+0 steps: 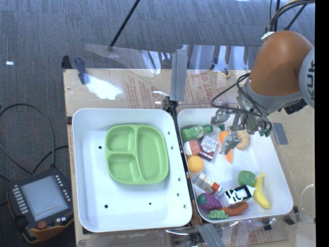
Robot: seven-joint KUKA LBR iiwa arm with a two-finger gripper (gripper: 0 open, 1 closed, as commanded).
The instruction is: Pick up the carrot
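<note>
Camera view: the carrot (226,147) is seen lying in the right bin (280,163), beside a bottle (195,133). The jaws (232,139) are lowered onto it; whether it is grasped cannot be told. Lifting is judged not yet done.

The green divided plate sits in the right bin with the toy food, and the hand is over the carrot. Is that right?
Not quite. The camera view shows the green divided plate in the left bin, by itself. The toy food is in the right bin, where the hand is over the carrot.
</note>
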